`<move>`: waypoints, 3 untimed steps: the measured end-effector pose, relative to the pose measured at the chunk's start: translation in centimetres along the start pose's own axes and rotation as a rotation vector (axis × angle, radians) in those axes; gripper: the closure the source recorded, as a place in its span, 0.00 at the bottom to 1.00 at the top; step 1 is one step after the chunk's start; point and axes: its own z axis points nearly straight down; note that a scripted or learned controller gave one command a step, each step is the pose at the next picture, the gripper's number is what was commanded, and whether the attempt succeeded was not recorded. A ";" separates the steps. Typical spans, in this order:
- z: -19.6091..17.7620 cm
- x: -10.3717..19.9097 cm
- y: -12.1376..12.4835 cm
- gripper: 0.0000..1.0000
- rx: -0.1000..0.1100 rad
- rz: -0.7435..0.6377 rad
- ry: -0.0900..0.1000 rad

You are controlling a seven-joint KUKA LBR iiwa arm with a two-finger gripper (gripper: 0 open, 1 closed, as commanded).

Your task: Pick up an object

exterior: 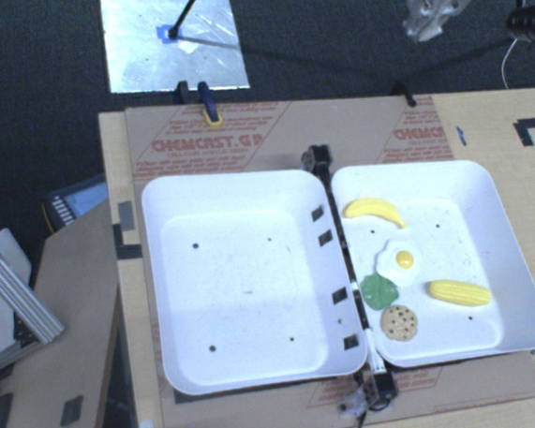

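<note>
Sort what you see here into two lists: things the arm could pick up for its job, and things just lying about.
For the job:
banana
fried egg
green leaf
cookie
corn cob
gripper

Lying about:
foil sheet
yellow clamp
cardboard sheet

Left bin: we see plain white, with a few small dark dots.
Right bin: white as well.
Banana: we see yellow.
Fried egg: white, with a yellow-orange yolk.
Leaf piece: green.
Cookie: light brown, with dark specks.
Corn cob: yellow.
Board under the bins: we see tan cardboard with red printed letters.
Floor: dark blue-grey.
Metal sheet: shiny silver, with a small blue mark.
Gripper: pale grey.
</note>
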 end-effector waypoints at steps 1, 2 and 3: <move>0.7 5.7 0.6 1.00 0.011 0.005 -0.001; 0.8 12.7 0.7 1.00 0.011 0.004 0.000; 0.8 17.8 -0.9 1.00 0.013 0.006 -0.001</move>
